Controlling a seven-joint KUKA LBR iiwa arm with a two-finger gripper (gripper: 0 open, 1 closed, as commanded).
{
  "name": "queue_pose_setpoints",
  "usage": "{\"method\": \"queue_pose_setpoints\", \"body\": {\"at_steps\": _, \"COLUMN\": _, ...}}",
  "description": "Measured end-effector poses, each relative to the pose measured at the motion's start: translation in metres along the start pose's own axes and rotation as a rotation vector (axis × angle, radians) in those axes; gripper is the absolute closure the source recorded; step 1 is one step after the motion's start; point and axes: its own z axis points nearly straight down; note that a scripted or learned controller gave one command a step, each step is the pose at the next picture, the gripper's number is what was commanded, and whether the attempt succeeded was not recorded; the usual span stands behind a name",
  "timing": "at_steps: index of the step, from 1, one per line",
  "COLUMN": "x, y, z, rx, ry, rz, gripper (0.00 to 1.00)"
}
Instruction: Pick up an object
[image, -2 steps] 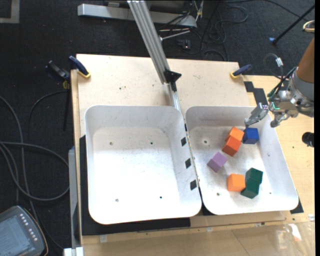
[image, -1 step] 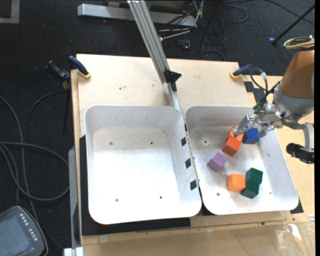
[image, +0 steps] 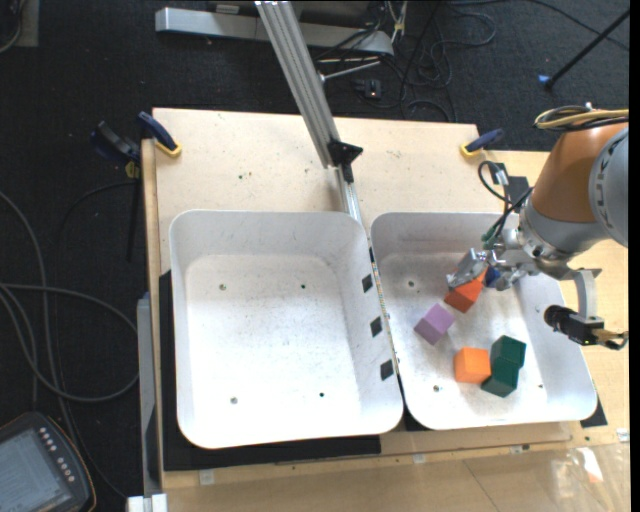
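We see the red-orange block (image: 463, 295) at the tool's (image: 474, 272) seven o'clock, touching it, tilted; the tool's state we cannot tell.

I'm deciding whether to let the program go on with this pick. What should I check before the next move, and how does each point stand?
1. Gripper is over the right bin: ok.
2. A target lies at the fingertips: ok, the red-orange block sits right under them.
3. Block is seated between the fingers: cannot tell, the gripper body hides the contact.
4. Neighbours are apart from the target: not ok, the purple block lies close beside it.
5. Orange block and green block are out of the way: ok, they lie nearer the front wall.
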Motion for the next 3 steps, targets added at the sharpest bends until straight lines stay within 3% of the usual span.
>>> {"method": "queue_pose_setpoints", "body": {"at_steps": 1, "x": 0.001, "y": 0.002, "z": 0.03, "rx": -0.01, "ry": 0.0, "rz": 0.004, "gripper": 0.0}}
{"method": "queue_pose_setpoints", "body": {"at_steps": 2, "x": 0.001, "y": 0.003, "z": 0.018, "rx": -0.012, "ry": -0.002, "rz": 0.003, "gripper": 1.0}}
{"method": "queue_pose_setpoints", "body": {"at_steps": 3, "x": -0.005, "y": 0.001, "z": -0.043, "rx": -0.012, "ry": -0.004, "rz": 0.005, "gripper": 1.0}}
